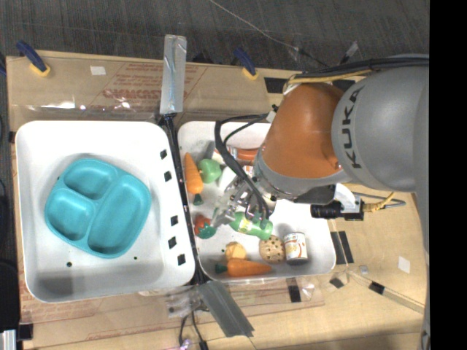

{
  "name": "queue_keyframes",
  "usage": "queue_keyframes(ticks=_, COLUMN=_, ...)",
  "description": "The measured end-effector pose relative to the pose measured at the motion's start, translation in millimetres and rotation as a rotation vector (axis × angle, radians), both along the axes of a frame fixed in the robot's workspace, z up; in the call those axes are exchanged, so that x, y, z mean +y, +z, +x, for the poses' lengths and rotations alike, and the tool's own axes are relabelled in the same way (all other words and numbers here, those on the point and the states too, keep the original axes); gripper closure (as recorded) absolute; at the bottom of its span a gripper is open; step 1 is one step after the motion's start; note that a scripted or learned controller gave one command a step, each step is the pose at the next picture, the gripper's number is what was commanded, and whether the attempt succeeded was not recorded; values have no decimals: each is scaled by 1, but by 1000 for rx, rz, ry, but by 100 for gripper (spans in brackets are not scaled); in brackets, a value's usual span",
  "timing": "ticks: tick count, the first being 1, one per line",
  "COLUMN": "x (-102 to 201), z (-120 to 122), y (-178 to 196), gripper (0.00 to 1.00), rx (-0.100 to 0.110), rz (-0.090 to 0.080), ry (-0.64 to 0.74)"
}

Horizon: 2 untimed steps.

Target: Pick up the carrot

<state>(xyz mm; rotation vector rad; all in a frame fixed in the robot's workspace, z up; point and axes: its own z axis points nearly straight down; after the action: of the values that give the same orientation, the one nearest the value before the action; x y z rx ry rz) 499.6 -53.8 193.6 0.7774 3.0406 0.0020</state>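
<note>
Arm (350,137) hides much of rt bin (321,261), gripper (244,206) finger state unclear, carrot (193,175) beside.

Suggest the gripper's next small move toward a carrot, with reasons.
Probably shift toward the bin's left wall. The gripper hangs over the green bottle mid-bin, while the nearest carrot lies along that wall, clear of it; another carrot lies by the near edge.
</note>
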Motion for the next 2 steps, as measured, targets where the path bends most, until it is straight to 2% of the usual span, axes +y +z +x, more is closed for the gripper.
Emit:
queue_keyframes(ticks=1, x=33, z=-23, y=-3, gripper=100, rx=6, rz=0, ry=322)
queue_keyframes(ticks=2, x=4, z=11, y=129, gripper=100, rx=-8, rz=-7, ry=499)
